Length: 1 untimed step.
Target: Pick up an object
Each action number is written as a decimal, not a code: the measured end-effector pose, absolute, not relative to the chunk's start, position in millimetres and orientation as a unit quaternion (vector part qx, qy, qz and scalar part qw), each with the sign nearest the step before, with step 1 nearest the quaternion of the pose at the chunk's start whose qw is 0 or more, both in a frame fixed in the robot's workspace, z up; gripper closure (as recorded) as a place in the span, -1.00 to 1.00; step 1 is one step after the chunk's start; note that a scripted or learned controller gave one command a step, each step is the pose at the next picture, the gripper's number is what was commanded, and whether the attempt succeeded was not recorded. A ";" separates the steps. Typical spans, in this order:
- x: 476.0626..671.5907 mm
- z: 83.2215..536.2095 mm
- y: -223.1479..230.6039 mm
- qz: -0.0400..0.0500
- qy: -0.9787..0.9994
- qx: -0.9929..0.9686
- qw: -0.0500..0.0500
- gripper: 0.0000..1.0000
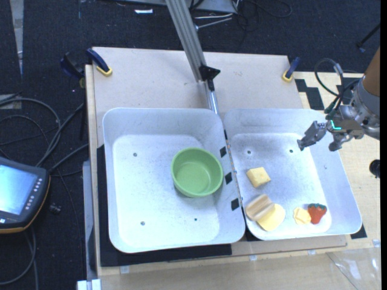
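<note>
Bench [157,77]: two white bins side by side. Left bin [121,162] holds one green bowl [196,172], upright, sitting right of centre and near the wall shared with the other bin.

Right bin [338,180] holds four small items, all in its nearer half. A yellow block [259,176] lies alone towards the left wall. Nearer the front, a tan and yellow piece [265,212] lies just beside the left front corner. Further right, a small yellow piece [302,215] touches a red strawberry [317,212] with a green top; the pair lies close to the front right wall.

Arm enters from the right. Gripper [321,136] hangs over the far right part of the right bin, near the right rim, well apart from all four items. Two dark fingers [310,135] point left and down; there is a visible gap between them and nothing is seen in that gap, so the pincer reads as spread and unloaded. A teal light shows on the wrist.

No item is lifted; every object rests on a bin floor
</note>
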<state>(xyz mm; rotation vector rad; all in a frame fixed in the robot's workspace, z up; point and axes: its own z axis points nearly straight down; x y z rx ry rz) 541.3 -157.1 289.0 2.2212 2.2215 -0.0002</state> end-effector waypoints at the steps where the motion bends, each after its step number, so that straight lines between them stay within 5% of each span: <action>1: 541.3 288.9 -157.1 0.000 0.707 0.707 0.000 -1.00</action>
